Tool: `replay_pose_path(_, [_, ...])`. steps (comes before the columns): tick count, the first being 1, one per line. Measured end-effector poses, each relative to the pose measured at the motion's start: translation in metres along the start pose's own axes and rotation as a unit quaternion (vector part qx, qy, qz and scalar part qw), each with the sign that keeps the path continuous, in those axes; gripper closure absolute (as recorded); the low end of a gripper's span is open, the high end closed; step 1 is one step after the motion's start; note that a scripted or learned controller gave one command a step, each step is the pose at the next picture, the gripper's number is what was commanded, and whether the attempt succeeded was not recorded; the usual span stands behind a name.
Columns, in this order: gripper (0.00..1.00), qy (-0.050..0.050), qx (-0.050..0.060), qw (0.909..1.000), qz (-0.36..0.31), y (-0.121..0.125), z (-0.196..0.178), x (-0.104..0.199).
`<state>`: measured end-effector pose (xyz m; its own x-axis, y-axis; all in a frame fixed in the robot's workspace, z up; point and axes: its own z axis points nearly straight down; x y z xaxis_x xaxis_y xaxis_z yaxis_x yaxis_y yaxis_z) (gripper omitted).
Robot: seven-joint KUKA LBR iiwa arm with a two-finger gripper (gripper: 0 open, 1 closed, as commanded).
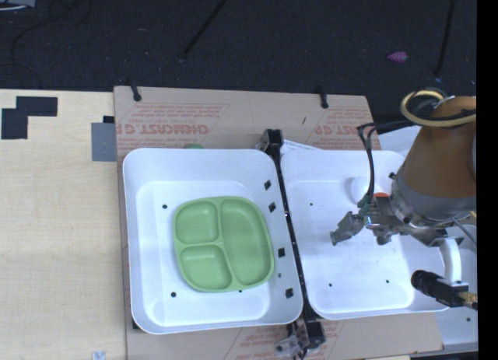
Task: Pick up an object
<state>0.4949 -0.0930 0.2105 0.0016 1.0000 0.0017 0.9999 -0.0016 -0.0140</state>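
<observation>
The gripper (359,226) is hanging over the right bin (327,296), reaching in from the right under the orange band of the arm (440,164), and its metal fingers are pointing left toward the divider between the bins. One finger (342,232) is jutting out to the left and slightly down, with nothing lying between it and the rest of the tool; whether the jaws are spread or closed I cannot tell, since the wrist is covering much of the mechanism. Just above and a little right of the fingertips, something small and pale with an orange spot (379,194) is sitting on the bin floor, possibly an object, though it is too blurred to name. Well to the left of the gripper, across the black divider (284,226), a green divided plate (223,243) is lying flat in the middle of the left bin (148,195), its three compartments facing up. Below and right of the gripper, a black cylindrical part (436,286) is crossing the right bin's lower corner. Both bins are resting on a brown cardboard sheet (233,117).
</observation>
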Motion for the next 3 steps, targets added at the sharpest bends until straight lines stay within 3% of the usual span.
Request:
replay_pose_path(1, [0.00, -0.001, -0.006, 1.0000, -0.001, 0.003, -0.006, 0.000])
replay_pose_path(3, [0.00, 0.000, -0.003, 1.0000, -0.001, -0.008, 0.091, -0.010])
